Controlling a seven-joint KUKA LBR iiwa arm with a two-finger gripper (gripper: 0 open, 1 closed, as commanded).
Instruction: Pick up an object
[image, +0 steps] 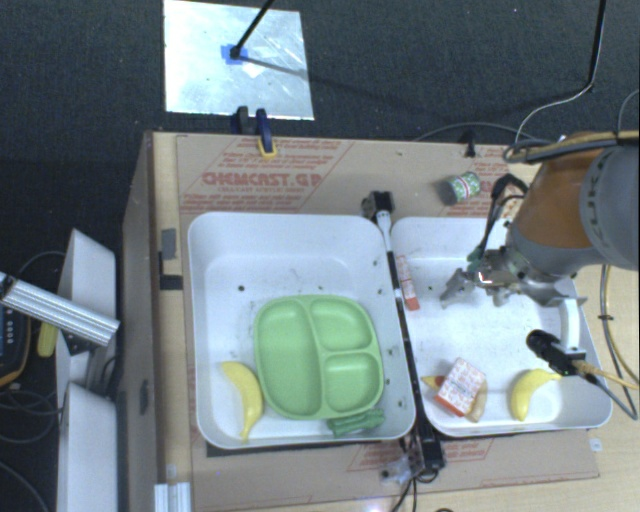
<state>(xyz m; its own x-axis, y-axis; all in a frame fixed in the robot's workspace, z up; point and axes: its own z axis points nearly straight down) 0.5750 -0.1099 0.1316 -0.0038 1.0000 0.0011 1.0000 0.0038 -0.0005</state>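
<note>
Camera view: the gripper (462, 287) is seen poised over the right bin (437, 243), nothing seen between its fingers; their spread cannot be told. A banana (530, 393) lies nearby.

We look down from one fixed camera mounted above the counter (300, 165), tilted at a slant so the far edge of the counter sits toward the top of the frame and dark floor shows beyond it. We are near enough that the two white bins, the left bin (215, 240) and the right bin (430, 235), span most of the frame's middle and lower part. The arm (575, 205) enters from the right edge of the frame.
</note>
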